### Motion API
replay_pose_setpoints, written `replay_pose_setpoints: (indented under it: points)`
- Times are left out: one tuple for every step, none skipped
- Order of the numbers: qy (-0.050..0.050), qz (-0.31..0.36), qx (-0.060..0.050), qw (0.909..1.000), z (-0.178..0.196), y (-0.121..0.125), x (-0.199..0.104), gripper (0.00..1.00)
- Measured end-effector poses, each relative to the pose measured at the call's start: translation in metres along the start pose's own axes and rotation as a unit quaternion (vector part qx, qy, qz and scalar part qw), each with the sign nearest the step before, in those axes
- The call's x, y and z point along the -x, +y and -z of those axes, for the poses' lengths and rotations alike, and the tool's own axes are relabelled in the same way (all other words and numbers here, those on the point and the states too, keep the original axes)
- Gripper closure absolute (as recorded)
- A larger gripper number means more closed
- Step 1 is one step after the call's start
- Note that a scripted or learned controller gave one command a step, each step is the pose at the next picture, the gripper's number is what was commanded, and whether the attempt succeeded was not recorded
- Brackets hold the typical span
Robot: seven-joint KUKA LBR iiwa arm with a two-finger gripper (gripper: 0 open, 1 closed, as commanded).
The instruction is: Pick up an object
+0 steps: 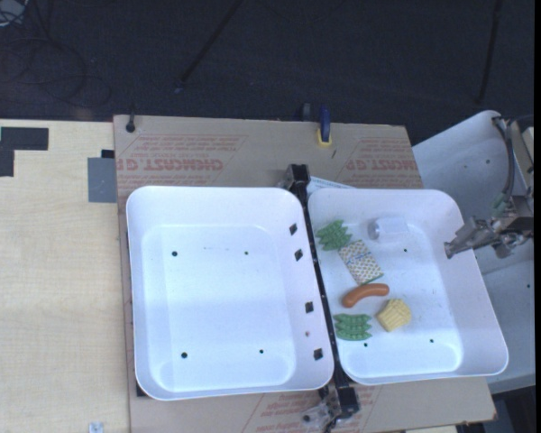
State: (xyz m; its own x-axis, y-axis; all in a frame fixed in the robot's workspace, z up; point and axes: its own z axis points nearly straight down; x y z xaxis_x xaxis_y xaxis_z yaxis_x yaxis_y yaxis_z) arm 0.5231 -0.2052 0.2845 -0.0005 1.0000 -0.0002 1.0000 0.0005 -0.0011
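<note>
The hand [458, 245] is seen at the right edge of the right bin [473, 332], reaching in from the right just over the bin's rim; whether it is open or closed cannot be told, and nothing is seen held in it; the grey parts of the arm [514, 215] are seen behind it, above a pale grey surface.

Two white bins are set side by side on the bench [45, 287], on a brown board printed with red letters; the left bin [162, 377] lies beside the right one, their inner rims touching along a dark clip strip.

The objects are gathered in the left half of the right bin, well apart from the hand; a green leafy piece [334, 234] is placed nearest the top; just below it a patterned white packet [360, 262] is laid at a tilt; a clear cup [387, 230] is seen to the right of the leafy piece; an orange sausage [366, 293] lies below the packet; a yellow corn piece [394, 314] is found lower right of the sausage; a green pod [352, 326] rests beside the corn, near the dividing rim.
</note>
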Motion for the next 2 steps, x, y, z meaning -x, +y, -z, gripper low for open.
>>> replay_pose_setpoints:
  points:
    - [0.0,0.0,-0.001,1.0,0.01,0.0,0.001,1.0]
    - [0.001,-0.001,-0.002,1.0,0.001,-0.049,0.008,1.0]
